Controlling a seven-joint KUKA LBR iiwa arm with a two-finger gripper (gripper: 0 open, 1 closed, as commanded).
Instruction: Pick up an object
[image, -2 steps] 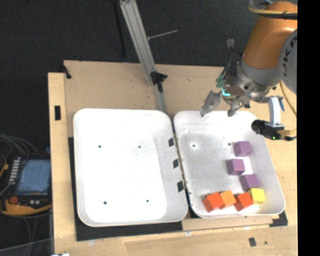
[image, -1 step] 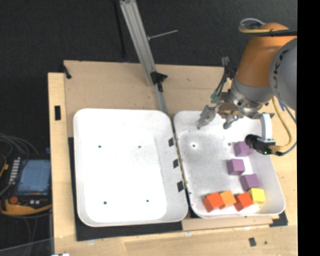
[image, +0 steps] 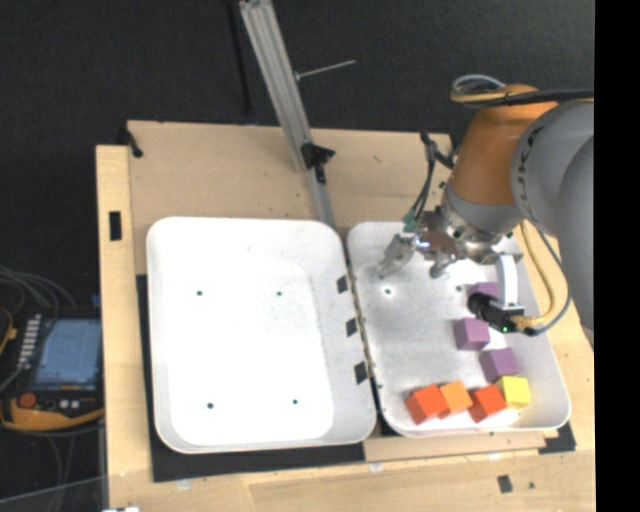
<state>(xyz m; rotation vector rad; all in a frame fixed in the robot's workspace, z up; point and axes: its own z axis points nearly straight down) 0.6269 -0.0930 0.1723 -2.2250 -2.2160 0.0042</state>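
Gripper (image: 418, 252) hovers over right bin's (image: 400, 330) bare far end, fingers apparently spread, holding nothing. Blocks, purple (image: 471, 332) to orange (image: 428, 402), cluster near corner. Risk: touching neighbours, fingers may jam between blocks.

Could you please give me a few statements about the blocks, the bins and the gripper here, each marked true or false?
1. The coloured blocks lie in the left white bin. False: they lie in the right white bin.
2. The gripper hangs over the right bin's far part. True.
3. The yellow cube sits near the right bin's near right corner. True.
4. The gripper holds an orange block. False: that block lies in the bin, apart from it.
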